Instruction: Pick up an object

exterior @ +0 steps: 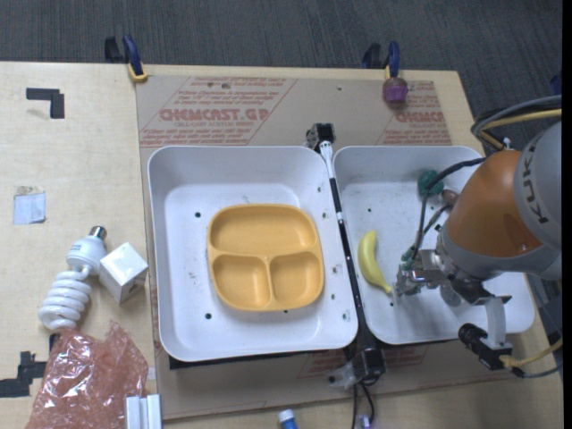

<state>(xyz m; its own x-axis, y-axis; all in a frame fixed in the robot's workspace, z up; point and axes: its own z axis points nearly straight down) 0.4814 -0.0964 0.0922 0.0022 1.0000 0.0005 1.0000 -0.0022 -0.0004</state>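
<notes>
A small yellow curved banana (373,261) lies in the right white plastic bin (375,172), near its left wall, with the robot's gripper (413,280) low beside it.

The banana looks light, probably a smooth, fairly stiff plastic toy, so it may slip; its middle, gripped across the narrow width, seems the best hold. Whether the jaws are open or closed cannot be told. The left white bin (179,177) carries a yellow three-compartment plastic tray (265,257). The brown board (214,105) under both bins reads "CHEMCAST GP" in red. The arm's orange band (496,204) bears letters "KU".
</notes>
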